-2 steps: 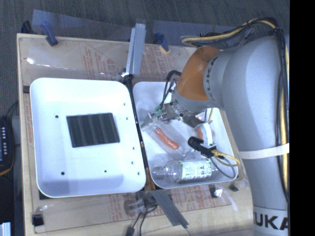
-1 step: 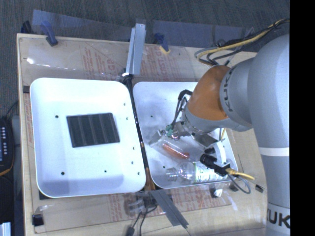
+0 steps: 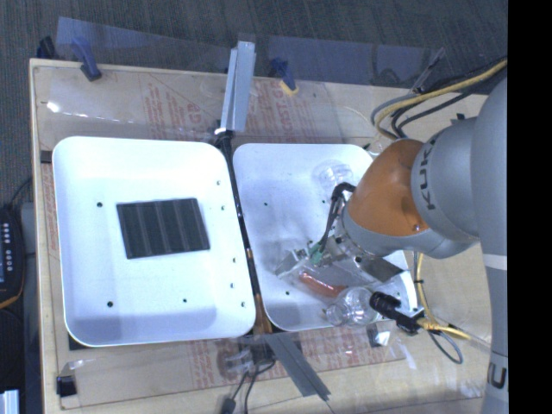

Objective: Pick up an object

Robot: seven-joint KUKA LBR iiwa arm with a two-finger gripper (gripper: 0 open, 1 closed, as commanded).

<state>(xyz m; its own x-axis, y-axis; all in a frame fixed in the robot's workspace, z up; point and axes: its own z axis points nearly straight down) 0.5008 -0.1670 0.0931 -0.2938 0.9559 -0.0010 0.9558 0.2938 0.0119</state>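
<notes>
The arm (image 3: 448, 188) is reaching in from the right and hanging low over the right bin (image 3: 267, 188), its orange band covering much of that bin's right half. The gripper (image 3: 321, 250) is sitting down among a cluster of objects in the near part of the bin. Whether it is released or clenched cannot be told, since the wrist is masking the tips.

Judged step: the grasp attempt is under way, with the tool at picking height. Nothing is visibly lifted, so the pick is not yet confirmed.

Candidate things are lying close together in the right bin: a reddish-brown tube (image 3: 317, 285) just near of the gripper, a clear crinkled plastic item (image 3: 349, 304) against the near wall, and a second clear rounded item (image 3: 329, 177) at the far side. The transparent pieces are glossy and hard to outline against the white floor. A small green part (image 3: 316, 251) is showing at the tool.

The left bin (image 3: 78, 231) is smooth white plastic with rounded corners and is holding a dark ribbed rectangular pad (image 3: 163, 228).

The next move calls for a straight, slow lift, then a check that one thing is rising clear of its neighbours.
</notes>
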